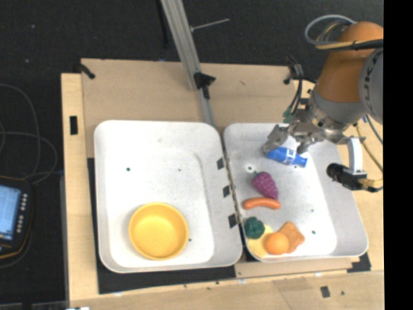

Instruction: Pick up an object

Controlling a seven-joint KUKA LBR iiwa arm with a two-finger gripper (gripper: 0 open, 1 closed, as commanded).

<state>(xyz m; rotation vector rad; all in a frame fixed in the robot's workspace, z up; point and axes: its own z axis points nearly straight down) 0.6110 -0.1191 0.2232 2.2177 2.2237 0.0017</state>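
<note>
Gripper [288,142] at blue object [286,155], purple grapes [265,185] near.

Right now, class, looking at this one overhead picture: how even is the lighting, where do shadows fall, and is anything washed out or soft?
Camera view: lighting is fairly even and diffuse; the two white bins look bright, almost washed out, with little surface detail; a soft shadow sits inside the yellow bowl; the gripper over the blue object looks slightly soft; the surroundings beyond the bench are dark.

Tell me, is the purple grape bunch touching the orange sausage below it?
Apart. The camera view shows a strip of white bin floor between the grape bunch and the sausage.
</note>
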